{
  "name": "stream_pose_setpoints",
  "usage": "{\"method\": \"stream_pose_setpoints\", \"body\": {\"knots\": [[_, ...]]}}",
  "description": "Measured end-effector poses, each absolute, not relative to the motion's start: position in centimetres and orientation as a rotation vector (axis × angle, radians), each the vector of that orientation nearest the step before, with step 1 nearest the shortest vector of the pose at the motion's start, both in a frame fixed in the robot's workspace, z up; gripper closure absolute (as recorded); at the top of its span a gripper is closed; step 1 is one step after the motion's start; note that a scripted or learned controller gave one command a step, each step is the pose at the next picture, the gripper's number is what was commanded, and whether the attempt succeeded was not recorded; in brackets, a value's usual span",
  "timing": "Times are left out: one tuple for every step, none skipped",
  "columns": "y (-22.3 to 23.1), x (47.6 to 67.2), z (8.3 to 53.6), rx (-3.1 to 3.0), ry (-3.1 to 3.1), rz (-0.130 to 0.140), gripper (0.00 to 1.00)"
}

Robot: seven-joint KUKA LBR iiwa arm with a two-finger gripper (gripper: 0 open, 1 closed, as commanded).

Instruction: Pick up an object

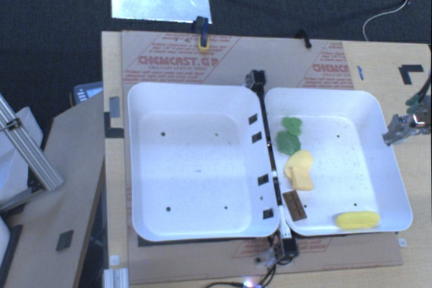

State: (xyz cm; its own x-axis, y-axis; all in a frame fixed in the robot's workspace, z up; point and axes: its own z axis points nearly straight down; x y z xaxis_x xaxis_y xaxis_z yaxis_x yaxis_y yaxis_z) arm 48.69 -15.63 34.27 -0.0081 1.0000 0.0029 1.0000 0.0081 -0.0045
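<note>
My nearest candidate is the yellow oblong block, lying long axis three-to-nine against the near rim of the right bin. From it, the hand sits toward one o'clock, at the bin's right rim, on the worktop side. I cannot tell whether the hand is released or clenched; nothing visible in it.

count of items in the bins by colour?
Green: 2, upper piece and lower piece
Yellow: 2, pale lump and bar
Brown: 1, block
Total: 5, all in the right bin
</note>
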Motion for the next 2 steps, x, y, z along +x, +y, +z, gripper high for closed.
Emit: {"method": "stream_pose_setpoints", "body": {"knots": [[-15.4, 49.6, 51.8, -2.229, -2.243, -0.018, 1.0], [-7.8, 48.6, 40.5, -2.205, -2.228, 0.004, 1.0]]}}
